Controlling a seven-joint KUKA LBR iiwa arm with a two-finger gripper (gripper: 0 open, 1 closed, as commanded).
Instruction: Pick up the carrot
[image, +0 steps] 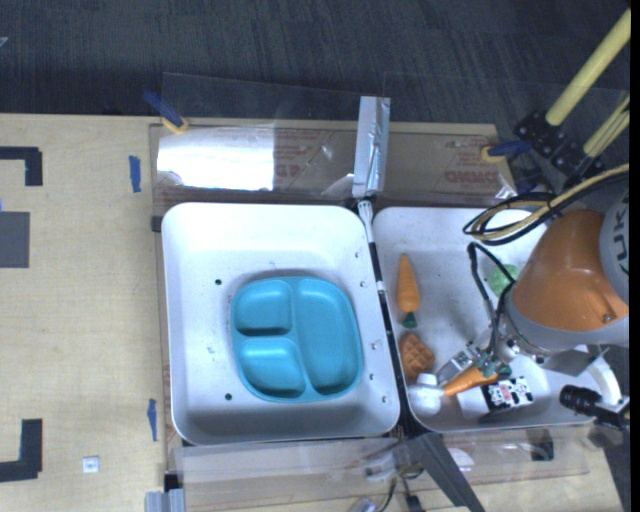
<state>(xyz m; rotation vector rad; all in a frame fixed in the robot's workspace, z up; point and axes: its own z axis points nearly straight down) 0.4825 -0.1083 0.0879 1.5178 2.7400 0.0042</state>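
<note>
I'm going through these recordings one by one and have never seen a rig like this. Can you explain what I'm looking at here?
This is a single fixed camera above a workbench, looking down at a slant. The grey machine with the orange band coming in from the right is a robot arm. Its gripper, the part meant to pinch things, is low over the right bin.

Two shallow white bins sit side by side. The left bin holds a blue divided plate. The right bin holds the carrot, a brown waffle-like piece below it, a small white item and a black-and-white item.

A small orange piece lies right at the gripper. Whether it is gripped is too hard to tell. The carrot lies apart from the gripper, untouched.
</note>
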